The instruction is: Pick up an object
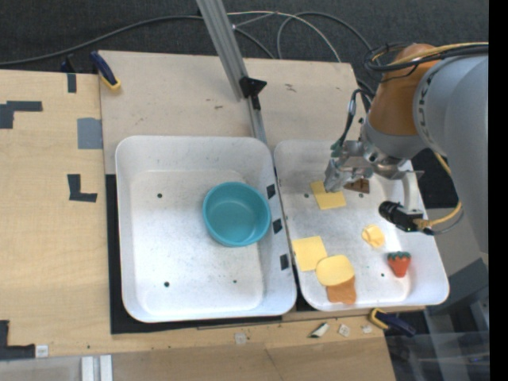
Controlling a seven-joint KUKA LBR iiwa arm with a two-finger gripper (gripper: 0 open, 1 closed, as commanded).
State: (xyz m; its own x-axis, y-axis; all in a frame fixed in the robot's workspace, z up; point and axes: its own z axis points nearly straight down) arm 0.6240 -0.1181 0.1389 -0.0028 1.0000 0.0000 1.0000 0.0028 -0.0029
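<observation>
Camera view from above: the left bin (143, 213) holds a teal bowl (236, 213) near its right side. In the right bin (429, 292), a yellow square (309, 252) lies at the near left, with a yellow-and-orange bread-shaped piece (336, 277) just beside it. A second yellow square (330, 198) lies farther back, and the gripper (341, 178) is down at its far edge; whether it is open or closed cannot be told. Right of these lie a small yellow piece (373, 235) and a red strawberry (399, 263).
</observation>
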